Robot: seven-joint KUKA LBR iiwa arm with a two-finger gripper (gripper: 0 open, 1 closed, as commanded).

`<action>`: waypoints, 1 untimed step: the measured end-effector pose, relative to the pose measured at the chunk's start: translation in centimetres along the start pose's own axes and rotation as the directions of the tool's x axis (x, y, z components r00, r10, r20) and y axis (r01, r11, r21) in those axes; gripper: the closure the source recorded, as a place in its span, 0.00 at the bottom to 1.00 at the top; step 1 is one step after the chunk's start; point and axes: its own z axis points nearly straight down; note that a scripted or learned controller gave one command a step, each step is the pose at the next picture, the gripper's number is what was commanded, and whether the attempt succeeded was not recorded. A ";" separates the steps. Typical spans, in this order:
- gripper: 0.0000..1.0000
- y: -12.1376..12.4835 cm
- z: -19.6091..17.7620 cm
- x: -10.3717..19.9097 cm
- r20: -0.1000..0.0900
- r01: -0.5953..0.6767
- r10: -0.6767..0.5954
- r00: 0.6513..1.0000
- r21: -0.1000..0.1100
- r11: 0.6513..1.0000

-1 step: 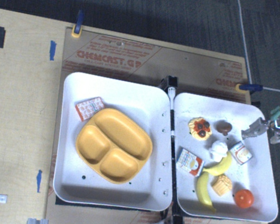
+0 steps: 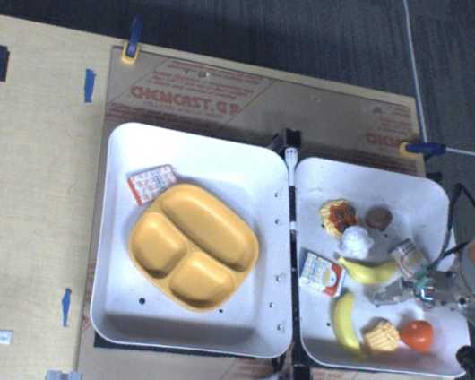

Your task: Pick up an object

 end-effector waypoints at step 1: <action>1.00 0.1 -1.0 -0.1 0.002 -0.002 0.002 1.000 -0.004 1.000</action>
